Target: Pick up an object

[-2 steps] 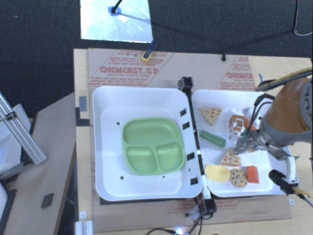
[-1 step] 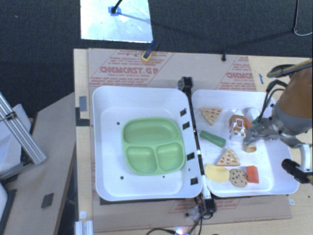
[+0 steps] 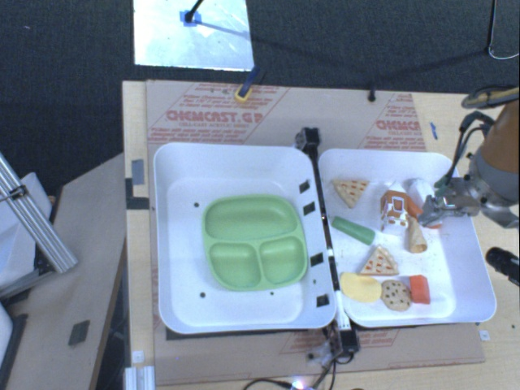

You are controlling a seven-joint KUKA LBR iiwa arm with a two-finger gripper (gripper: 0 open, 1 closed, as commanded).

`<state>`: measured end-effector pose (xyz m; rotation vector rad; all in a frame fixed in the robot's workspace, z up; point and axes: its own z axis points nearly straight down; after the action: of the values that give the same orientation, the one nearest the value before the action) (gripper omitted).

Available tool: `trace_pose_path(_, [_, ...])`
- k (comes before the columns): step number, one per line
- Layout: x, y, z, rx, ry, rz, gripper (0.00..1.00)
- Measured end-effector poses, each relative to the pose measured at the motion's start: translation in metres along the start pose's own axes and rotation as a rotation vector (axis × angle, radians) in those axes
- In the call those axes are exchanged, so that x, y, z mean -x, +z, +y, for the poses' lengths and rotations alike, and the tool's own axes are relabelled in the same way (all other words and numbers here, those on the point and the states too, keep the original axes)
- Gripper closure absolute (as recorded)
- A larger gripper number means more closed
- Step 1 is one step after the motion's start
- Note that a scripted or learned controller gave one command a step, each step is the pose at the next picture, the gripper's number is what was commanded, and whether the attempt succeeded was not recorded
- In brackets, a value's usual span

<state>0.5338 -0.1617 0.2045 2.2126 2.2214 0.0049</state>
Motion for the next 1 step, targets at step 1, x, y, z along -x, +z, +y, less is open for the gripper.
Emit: trace_pose_path(1, [0.0003,-0.0211,0.0013,-0.002,-0.001,0.001,1.00])
